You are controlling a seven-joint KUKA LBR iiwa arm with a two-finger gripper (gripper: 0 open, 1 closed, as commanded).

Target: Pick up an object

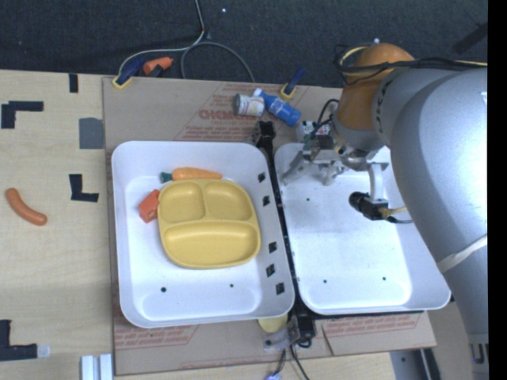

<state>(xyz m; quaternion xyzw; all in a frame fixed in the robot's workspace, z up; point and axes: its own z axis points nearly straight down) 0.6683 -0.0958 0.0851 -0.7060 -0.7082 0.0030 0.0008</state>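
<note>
Gripper (317,167) sits low in the right bin (356,291), its grasp impossible to tell; yellow tray (210,222) and carrot (196,174) fill the left bin (131,212)

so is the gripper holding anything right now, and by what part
It cannot be told. The gripper sits low over the far left corner of the right bin, and no object can be made out in it from this slanted view.

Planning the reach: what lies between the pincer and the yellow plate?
In the camera view, the two bins' adjoining rims separate the pincer from the yellow plate.
</note>
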